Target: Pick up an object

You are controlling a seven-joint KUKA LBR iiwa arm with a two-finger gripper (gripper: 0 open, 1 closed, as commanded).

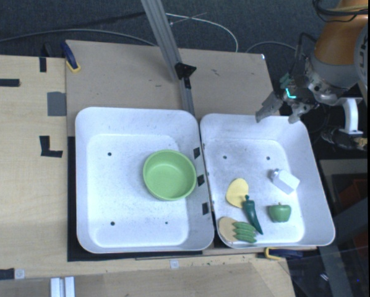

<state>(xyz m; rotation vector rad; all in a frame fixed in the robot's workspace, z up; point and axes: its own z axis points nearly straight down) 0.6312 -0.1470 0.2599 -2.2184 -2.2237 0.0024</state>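
A: Where do we see the end effector (276, 111)?

B: We see it at the far right corner of the right bin (313, 159), hanging over the rim. Its two dark fingers (266, 109) stand apart with a clear gap, and we see nothing between them.

A: And the arm (339, 39)?

B: It comes in from the right, grey with the orange band at the top right of our view, well back from the things in the bin.

A: What do we have to pick from?

B: In the right bin we count five things, all toward the near side. A small white block (284, 180) lies by itself near the middle right. A green pepper (279, 213) sits nearer us, close to the right wall. A yellow piece (236, 192) lies left of those, and a dark green chilli (251, 213) touches its near edge. At the near left corner a tan piece (225, 228) with a bunch of green beans (245, 231) on it rests against the rim.

A: And the left bin (92, 166)?

B: We see a light green bowl (169, 175) there, upright, toward its right half.

A: Anything else on the worktop (123, 73)?

B: A grey pole (163, 30) slants down from the top to the gap between the bins.
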